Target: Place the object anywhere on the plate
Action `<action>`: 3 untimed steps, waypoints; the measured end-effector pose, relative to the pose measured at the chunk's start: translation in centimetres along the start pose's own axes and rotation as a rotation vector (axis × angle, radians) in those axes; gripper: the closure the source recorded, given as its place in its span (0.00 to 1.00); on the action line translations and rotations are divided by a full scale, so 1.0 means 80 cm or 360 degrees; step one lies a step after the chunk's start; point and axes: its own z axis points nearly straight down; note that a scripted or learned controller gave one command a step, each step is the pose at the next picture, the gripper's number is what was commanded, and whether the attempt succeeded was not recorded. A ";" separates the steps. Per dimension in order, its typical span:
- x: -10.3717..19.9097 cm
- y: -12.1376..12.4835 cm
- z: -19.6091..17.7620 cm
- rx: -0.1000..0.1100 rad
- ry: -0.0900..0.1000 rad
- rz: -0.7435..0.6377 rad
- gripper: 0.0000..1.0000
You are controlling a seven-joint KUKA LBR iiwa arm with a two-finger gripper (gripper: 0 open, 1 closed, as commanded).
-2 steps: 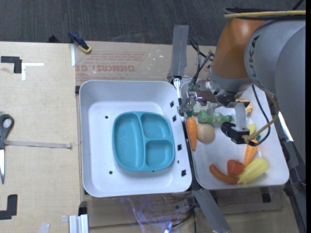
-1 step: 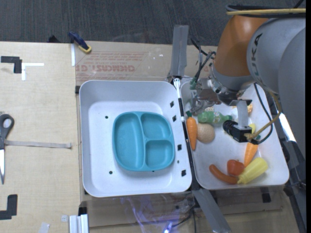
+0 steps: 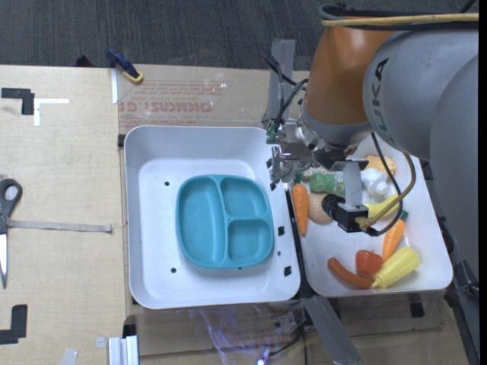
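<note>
Over the right bin (image 3: 434, 276), the gripper (image 3: 283, 160) hung, grip state unclear, left of the toy food, the carrot (image 3: 300, 207) just below.

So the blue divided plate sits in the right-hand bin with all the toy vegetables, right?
Not quite. The camera view shows the blue divided plate in the left bin, with nothing on it. The toy vegetables, such as the carrot and corn, lie in the right bin.

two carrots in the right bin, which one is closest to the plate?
The carrot lying along the right bin's left wall, right beside the divider from the bin with the blue plate. The other carrot lies further right, above the yellow corn.
</note>
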 end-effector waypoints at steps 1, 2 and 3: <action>0.082 -0.039 -0.016 0.0001 -0.0002 0.0507 1.00; 0.156 -0.064 0.029 0.0006 -0.0004 0.0697 1.00; 0.136 -0.047 0.002 0.0002 -0.0004 0.0581 1.00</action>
